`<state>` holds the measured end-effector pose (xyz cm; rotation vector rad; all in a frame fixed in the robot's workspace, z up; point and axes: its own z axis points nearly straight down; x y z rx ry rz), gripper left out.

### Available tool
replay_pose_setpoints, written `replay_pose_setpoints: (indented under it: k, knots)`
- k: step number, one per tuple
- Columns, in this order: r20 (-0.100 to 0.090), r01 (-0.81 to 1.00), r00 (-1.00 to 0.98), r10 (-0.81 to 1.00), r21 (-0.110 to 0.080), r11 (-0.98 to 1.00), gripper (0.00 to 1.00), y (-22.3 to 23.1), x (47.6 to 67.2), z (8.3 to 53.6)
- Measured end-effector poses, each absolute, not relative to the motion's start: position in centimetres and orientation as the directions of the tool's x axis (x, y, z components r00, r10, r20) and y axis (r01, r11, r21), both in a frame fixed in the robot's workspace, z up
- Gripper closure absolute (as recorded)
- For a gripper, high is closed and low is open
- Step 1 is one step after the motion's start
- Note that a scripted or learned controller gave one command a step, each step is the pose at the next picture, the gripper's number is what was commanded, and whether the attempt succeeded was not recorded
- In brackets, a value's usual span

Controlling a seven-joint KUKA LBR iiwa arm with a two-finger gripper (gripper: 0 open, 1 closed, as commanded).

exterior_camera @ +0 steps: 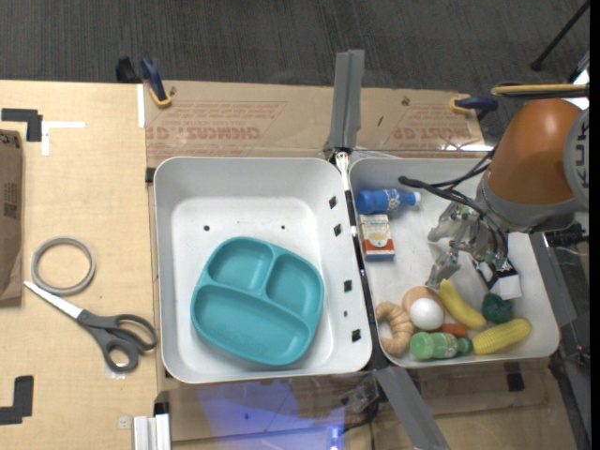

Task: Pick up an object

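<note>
Toy food [448,322] is piled at the near end of the right bin [539,251]. Gripper [452,251] hangs just above the banana [461,305], fingers spread apart, nothing between them.

scissors [101,327] | tape roll [63,264] | teal divided plate [258,300]

teal tray [258,300], yellow banana [461,304], blue bottle [382,200]
</note>
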<state>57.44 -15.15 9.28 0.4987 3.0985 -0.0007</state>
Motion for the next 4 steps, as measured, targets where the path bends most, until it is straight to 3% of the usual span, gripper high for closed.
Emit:
replay_pose_setpoints:
  k: [1, 2, 3, 4]
  knots:
    - [-0.003, 0.327, -0.945, 0.327, 0.000, 0.945, 0.00, -14.6, 52.5, 9.2]
    - [-0.007, 0.327, -0.945, 0.327, 0.001, 0.945, 1.00, -14.6, 52.7, 10.2]
    - [-0.006, 0.327, -0.945, 0.327, 0.001, 0.945, 0.00, -14.6, 52.7, 10.2]
    - [-0.002, 0.322, -0.947, 0.322, 0.000, 0.947, 0.00, -14.7, 52.4, 9.2]
